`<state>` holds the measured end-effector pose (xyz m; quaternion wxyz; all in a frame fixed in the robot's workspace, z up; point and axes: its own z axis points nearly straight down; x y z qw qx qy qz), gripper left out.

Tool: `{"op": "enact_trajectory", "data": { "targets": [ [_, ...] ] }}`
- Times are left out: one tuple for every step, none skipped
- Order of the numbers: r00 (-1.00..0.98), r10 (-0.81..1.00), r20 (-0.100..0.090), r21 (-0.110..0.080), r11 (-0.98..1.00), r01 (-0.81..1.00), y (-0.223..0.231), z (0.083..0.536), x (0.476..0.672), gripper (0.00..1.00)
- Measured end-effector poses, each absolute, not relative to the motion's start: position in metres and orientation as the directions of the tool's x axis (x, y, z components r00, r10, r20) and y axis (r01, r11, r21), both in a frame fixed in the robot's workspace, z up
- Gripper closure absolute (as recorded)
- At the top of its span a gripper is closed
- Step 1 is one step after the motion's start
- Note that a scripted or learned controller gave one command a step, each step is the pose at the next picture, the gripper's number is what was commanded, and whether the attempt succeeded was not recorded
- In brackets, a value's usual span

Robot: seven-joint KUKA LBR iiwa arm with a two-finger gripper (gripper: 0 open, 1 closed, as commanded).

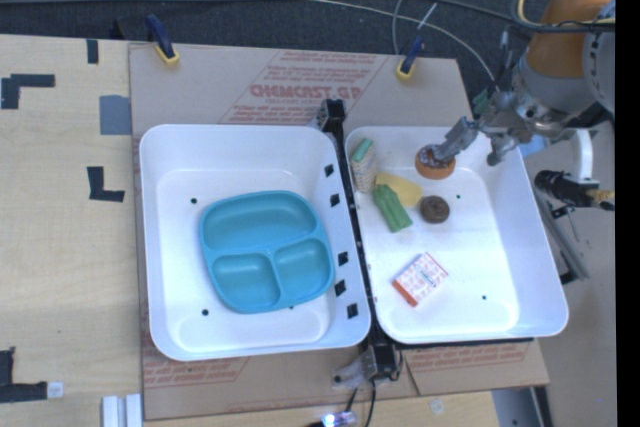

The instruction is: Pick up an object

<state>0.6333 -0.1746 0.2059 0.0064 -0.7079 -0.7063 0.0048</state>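
Green block, yellow piece, brown disc crowding near orange round object; gripper directly over it, finger state indiscernible

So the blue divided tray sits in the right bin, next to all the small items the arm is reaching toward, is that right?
Not quite. In the camera view the blue divided tray lies in the left bin, by itself. The small items, such as the green object and the red and white box, are in the right bin, where the gripper is reaching.
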Motion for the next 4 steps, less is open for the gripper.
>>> {"op": "enact_trajectory", "data": {
  "targets": [
    [-0.002, 1.0, 0.0, -0.002, 0.002, 1.0, -0.174, 0.215, 0.636, 0.0],
    [-0.002, 1.0, 0.0, -0.007, 0.002, 1.0, -0.171, 0.151, 0.631, 0.0],
    [-0.002, 1.0, 0.0, -0.005, 0.002, 1.0, -0.169, 0.107, 0.627, 0.0],
    [-0.002, 1.0, -0.002, 0.004, 0.002, 1.0, -0.17, 0.09, 0.63, 0.0]
  ]
}}
